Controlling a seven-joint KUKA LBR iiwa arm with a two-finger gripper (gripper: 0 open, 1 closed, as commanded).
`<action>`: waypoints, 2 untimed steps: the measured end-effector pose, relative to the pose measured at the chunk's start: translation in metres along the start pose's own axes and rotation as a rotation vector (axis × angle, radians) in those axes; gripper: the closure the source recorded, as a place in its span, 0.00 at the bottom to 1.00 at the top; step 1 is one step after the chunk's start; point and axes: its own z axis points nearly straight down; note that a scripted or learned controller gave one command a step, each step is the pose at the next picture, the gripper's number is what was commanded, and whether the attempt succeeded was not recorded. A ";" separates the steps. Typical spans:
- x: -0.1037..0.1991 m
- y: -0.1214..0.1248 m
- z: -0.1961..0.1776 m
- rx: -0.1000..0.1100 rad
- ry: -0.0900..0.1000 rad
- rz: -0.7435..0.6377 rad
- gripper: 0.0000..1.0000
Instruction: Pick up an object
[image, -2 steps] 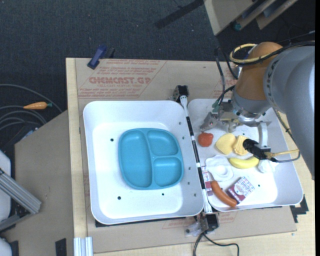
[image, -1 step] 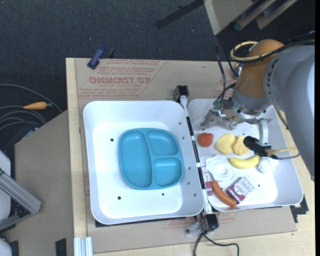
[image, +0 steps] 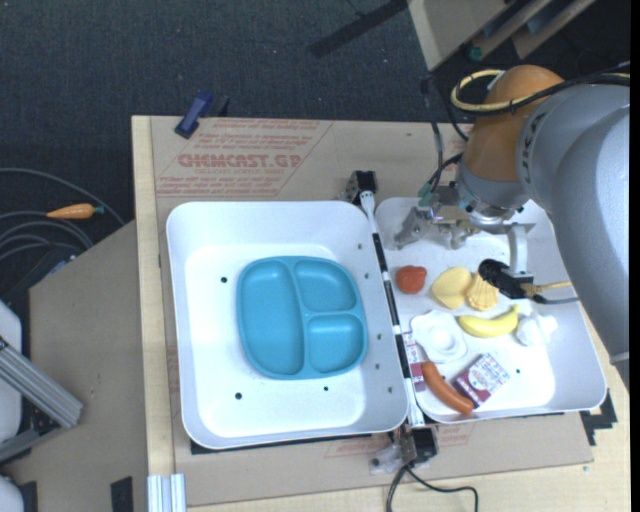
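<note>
item: right-hand shallow white bin (image: 575, 385), holding the candidates. we logged a small round red tomato-like toy (image: 410, 278) near the divider, a pale yellow lumpy toy (image: 452, 287) just beside it, a ridged yellow corn-like piece (image: 482, 295) touching that, a yellow plastic banana (image: 489, 324) below, a small white cup (image: 443, 343), an orange-red sausage toy (image: 443, 387) and a maroon printed packet (image: 484, 376) near the front wall.

item: left-hand shallow white bin (image: 195, 245), bearing a turquoise three-compartment plastic plate (image: 300, 316).

progress: we judged the pick not yet done; every object lay in its bin and nothing was lifted. approach, closing and lift remained.

item: two-finger gripper (image: 437, 222) under the grey arm with the orange band (image: 500, 125), at the far end of the right bin, well apart from the toys. we saw nothing held; whether it was wide or narrow we could not tell.
</note>
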 end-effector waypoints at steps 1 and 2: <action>-0.001 -0.057 0.000 0.003 0.000 0.001 0.00; -0.001 -0.056 -0.010 0.001 0.001 0.002 1.00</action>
